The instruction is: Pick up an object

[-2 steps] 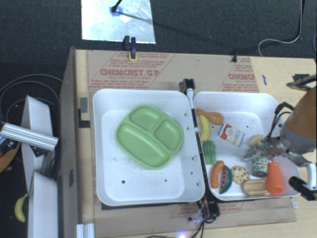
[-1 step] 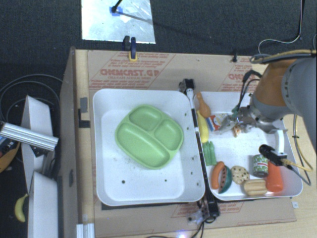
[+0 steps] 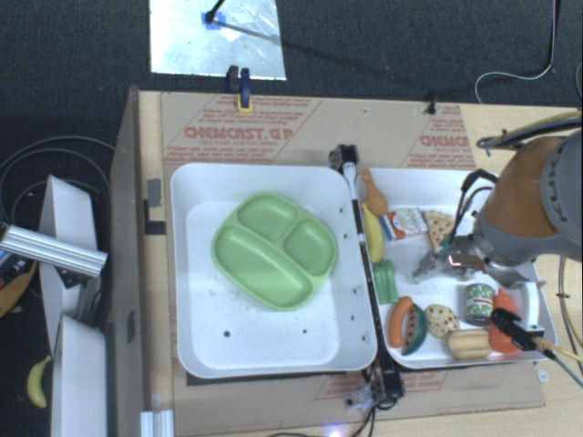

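Note:
The right bin (image 3: 410, 182) holds several toy foods. Among them are a yellow banana (image 3: 372, 231), a white carton (image 3: 405, 223), a pizza slice (image 3: 439, 227), a green can (image 3: 478, 302), a cookie (image 3: 441, 319) and a bread roll (image 3: 467, 343). My gripper (image 3: 434, 262) hangs over the middle of this bin, just below the pizza slice and up-left of the can. Its fingers (image 3: 424, 268) stand open with nothing between them. The grey and orange arm covers the bin's right side.
The left bin (image 3: 196, 335) holds a green divided plate (image 3: 274, 249). Along the right bin's left wall lie an orange drumstick (image 3: 373, 190), a green piece (image 3: 385, 280), a carrot (image 3: 399, 320) and a watermelon slice (image 3: 415, 330). A red piece (image 3: 504, 339) lies at the front right.

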You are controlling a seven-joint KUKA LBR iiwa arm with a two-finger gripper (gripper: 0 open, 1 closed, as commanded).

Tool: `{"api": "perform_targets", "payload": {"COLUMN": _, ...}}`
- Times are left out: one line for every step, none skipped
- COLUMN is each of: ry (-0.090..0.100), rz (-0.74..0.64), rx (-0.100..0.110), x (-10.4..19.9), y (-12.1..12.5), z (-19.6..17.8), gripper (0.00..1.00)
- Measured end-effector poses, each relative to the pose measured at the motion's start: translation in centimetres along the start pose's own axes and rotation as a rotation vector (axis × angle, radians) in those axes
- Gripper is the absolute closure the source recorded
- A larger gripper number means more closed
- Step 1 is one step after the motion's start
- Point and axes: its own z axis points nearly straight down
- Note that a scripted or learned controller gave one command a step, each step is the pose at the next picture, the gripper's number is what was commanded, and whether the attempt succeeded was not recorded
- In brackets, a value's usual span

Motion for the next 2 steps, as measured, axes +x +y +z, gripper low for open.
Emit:
{"api": "perform_targets", "payload": {"ry": -0.002, "rz": -0.011, "rx": 0.006, "x": 2.4, "y": 10.3, "z": -0.1, "gripper": 0.00}}
{"api": "perform_targets", "payload": {"ry": -0.003, "rz": 0.004, "rx": 0.029, "x": 4.2, "y": 12.5, "z": 0.2, "gripper": 0.00}}
